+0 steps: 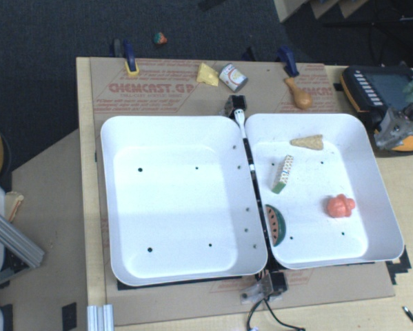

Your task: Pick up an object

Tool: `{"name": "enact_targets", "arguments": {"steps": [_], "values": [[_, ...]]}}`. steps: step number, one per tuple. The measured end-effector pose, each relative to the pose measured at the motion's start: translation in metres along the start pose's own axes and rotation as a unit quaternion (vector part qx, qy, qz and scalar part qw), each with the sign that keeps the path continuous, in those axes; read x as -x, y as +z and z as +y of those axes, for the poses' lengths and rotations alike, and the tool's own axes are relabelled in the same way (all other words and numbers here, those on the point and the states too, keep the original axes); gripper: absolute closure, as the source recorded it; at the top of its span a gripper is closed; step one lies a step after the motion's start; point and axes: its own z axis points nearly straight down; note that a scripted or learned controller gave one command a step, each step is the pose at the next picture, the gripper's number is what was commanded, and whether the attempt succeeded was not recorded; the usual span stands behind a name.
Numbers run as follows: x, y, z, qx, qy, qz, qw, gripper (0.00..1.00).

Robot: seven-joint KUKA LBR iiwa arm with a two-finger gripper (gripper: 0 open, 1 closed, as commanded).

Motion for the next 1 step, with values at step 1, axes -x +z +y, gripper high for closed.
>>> {"name": "enact_targets", "arguments": {"steps": [1], "values": [[-0.0206,0.0074,0.0001,0.0,0.001,0.0,1.0,1.0]]}}
